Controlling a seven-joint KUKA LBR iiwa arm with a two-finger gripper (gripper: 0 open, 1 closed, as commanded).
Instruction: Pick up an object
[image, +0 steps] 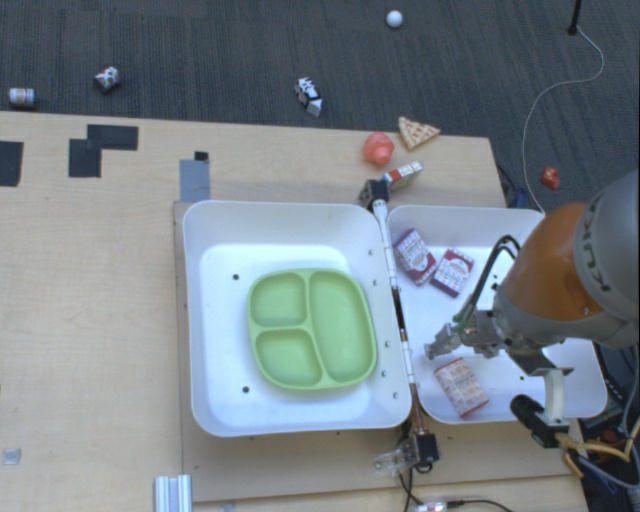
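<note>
In the right bin (520, 225) lie three small red-and-white packets: one (412, 255) at the upper left, one (453, 271) beside it, and one (461, 387) near the bin's front edge. My gripper (447, 345) hangs low over the right bin's left part, just above the front packet and below the two upper ones. Nothing shows between its fingers. The grey arm with its orange band (548, 275) covers the bin's right half.
The left bin (215, 300) holds a green three-compartment plate (311, 329). On the bench behind the bins lie a red ball (378, 148), a pizza-slice toy (418, 131) and a small red-and-white tube (404, 173). Cables (420, 455) cluster at the bins' front edge.
</note>
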